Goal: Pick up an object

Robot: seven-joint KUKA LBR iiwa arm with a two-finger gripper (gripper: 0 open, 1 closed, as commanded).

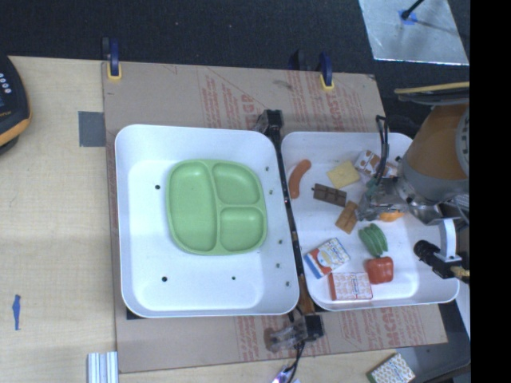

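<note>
Hovering my gripper [375,200] low in the right bin [415,294], I cannot tell its state. Nearest candidates: the green pepper [373,238] and brown block [346,217], just beside it. I'd drop straight onto one, clear of neighbours. The red-printed packet [350,286] carries lettering too small to read.

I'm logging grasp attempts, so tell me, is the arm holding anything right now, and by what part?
It cannot be told. The end effector is down in the right bin among the toy food, beside an orange piece, but the wrist hides what, if anything, is gripped.
</note>
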